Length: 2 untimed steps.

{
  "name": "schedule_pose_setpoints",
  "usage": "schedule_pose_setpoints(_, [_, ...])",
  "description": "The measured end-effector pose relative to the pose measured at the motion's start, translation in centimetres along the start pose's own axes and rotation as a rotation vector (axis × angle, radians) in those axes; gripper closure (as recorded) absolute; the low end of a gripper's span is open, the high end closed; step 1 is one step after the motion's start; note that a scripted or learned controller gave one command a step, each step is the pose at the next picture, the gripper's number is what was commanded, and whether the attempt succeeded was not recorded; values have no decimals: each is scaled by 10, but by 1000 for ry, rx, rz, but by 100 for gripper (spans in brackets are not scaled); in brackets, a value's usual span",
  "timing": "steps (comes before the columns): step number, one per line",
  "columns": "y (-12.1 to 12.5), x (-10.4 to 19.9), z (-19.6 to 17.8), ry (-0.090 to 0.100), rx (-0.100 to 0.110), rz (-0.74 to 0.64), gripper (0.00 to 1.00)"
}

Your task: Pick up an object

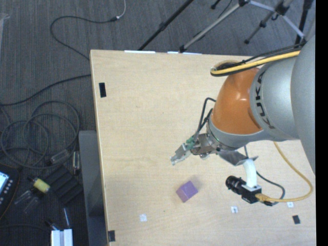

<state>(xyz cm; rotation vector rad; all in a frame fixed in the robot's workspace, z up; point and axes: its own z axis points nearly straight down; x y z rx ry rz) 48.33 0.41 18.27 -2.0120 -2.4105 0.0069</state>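
Near the middle of the pale wooden bench top (143, 111), the gripper (180, 154) hung at the end of the grey arm (287, 101), which reached in from the right with its orange band (237, 104) just above the wrist. Whether the gripper was apart or together could not be told at this slant, and nothing could be made out clamped in it. A small purple block (187, 190) lay flat on the wood below the gripper, toward the near edge of the bench, close to it yet plainly apart and touching nothing. Just right of the block, a small black cylindrical unit with a white bracket (244, 183) hung beside the wrist, and a yellow cable (300, 186) looped from it back up along the arm. A second run of yellow and black cable (246, 63) crossed over the top of the orange band. A small black marker (102, 89) sat near the bench's left edge, another black marker (296, 219) lay near the lower right, and two tiny white tags (143, 218) dotted the near part of the wood. Off the bench to the left, dark carpet (46, 45) carried loose coils of black cable (36, 137), while tripod legs (256, 6) crossed the floor beyond the far edge.
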Motion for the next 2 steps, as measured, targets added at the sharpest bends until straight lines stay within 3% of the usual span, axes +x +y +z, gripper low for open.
schedule_pose_setpoints(1, [0,0,0,0,0,0,0])
schedule_pose_setpoints(2, [22,-22,-9,-1,-1,-132,0])
